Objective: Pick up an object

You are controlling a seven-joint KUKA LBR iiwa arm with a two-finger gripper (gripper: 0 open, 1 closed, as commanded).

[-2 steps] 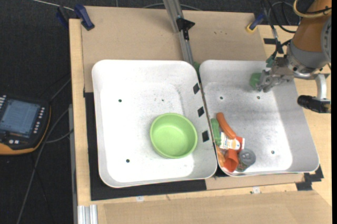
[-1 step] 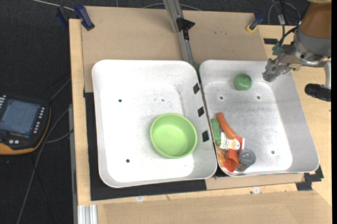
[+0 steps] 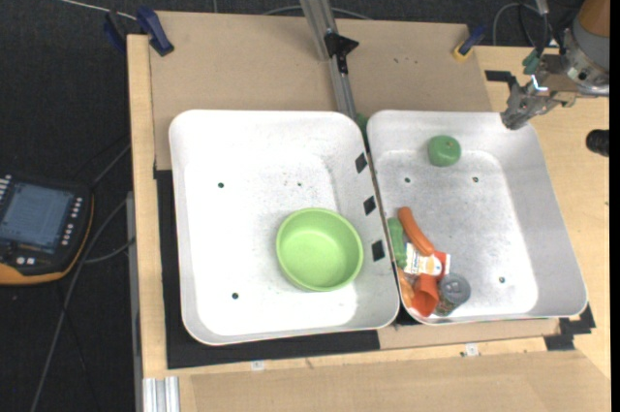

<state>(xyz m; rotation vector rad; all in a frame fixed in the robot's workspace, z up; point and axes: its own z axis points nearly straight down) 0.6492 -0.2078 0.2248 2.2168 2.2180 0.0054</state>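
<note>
Camera view shows the gripper (image 3: pixel 515 114) at the far right corner of the right bin (image 3: pixel 542 206), hanging over its rim. It is small and partly blurred here, so I cannot tell its state, and I see nothing held under it. Above it the grey wrist goes up to the orange band at the right edge.

The nearest thing to the gripper is a small round green object (image 3: pixel 445 150), which lies alone in the far part of the right bin, a little to the left of the gripper. It looks light and stiff, perhaps plastic, and its round form may slip, so I think a grasp across its middle is best.

Further away, in the near left corner of the same bin, some things lie in a heap: an orange carrot-shaped toy (image 3: pixel 415 232), a piece with a white label (image 3: pixel 420 260), and a grey round piece (image 3: pixel 453 287). They touch each other and the wall, so taking one will be harder.

In the left bin (image 3: pixel 223 158) stands a light green bowl (image 3: pixel 320 249), upright and open. It seems light and rigid; the thin rim is the place to take hold.
</note>
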